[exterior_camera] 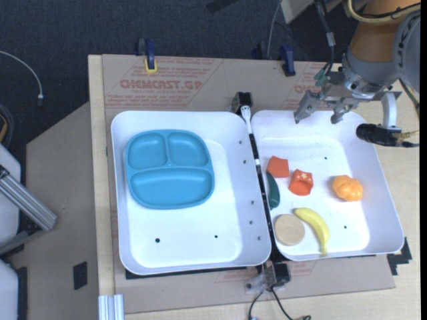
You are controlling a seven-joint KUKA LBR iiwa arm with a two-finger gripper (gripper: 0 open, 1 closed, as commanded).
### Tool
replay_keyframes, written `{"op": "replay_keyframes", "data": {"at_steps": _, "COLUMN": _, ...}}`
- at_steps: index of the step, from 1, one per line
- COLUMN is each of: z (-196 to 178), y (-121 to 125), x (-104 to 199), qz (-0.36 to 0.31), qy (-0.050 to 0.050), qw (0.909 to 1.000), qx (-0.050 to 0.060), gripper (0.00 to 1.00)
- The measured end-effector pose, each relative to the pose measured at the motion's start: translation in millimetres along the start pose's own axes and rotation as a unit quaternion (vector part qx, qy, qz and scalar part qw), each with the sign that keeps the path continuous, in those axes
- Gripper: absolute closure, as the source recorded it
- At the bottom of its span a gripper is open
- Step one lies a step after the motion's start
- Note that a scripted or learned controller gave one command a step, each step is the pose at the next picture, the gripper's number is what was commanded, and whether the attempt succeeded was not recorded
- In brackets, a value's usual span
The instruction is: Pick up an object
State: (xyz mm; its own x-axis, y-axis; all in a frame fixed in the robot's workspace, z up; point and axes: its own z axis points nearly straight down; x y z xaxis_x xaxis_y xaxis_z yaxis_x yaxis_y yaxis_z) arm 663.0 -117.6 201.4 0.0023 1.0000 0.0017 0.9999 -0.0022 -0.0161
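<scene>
Fingers are seen spread apart with nothing between them, hovering over the far edge of the right bin. Targets lie nearer: red block, red pepper, orange fruit, banana, tan disc. The orange fruit is judged best: well apart from neighbours. A centred descent straddling it is advised before closing.

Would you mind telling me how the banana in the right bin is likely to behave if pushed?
The banana is curved, so it would probably pivot rather than roll. It looks like smooth plastic, likely light and a bit slippery. Its end lies by the tan disc, which may get nudged.
</scene>
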Motion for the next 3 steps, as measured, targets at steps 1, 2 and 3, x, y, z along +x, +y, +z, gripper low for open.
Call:
{"op": "replay_keyframes", "data": {"at_steps": 1, "z": -10, "y": 3, "x": 0, "qz": -0.001, "qy": -0.001, "qw": 1.0000, "qx": -0.008, "gripper": 0.00}}
{"op": "replay_keyframes", "data": {"at_steps": 2, "z": 51, "y": 3, "x": 7, "qz": -0.002, "qy": -0.001, "qw": 1.0000, "qx": -0.006, "gripper": 0.00}}
{"op": "replay_keyframes", "data": {"at_steps": 3, "z": 114, "y": 1, "x": 5, "qz": -0.001, "qy": 0.000, "qw": 1.0000, "qx": -0.005, "gripper": 0.00}}
